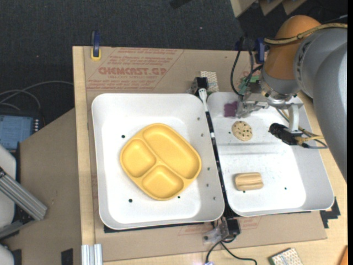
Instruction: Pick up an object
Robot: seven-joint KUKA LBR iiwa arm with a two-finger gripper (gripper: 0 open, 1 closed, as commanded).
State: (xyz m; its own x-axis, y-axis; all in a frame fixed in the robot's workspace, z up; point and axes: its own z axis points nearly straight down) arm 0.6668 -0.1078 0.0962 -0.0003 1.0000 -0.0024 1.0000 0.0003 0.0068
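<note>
A pale bench [132, 65] carries 2 shallow white bins side by side. The left bin [106, 148] holds 1 yellow plate [160, 160] with 3 compartments, lying flat and turned at a slant near the bin's middle. Across the shared rim, the right bin [278, 167] holds 3 small things. A small purple block [230, 110] sits at the far left corner of that bin. A round speckled cookie [242, 130] lies just nearer the camera than the block, slightly to its right and apart from it. A tan bread roll [248, 181] lies well apart from both, toward the bin's near edge, with its long side running left to right. The gripper [249, 105] is low over the far end of the right bin, just beside the purple block and just above the cookie in the view; whether its jaws are released or clenched cannot be told from this angle. The grey arm [322, 65] with its orange band reaches in from the right.
</note>
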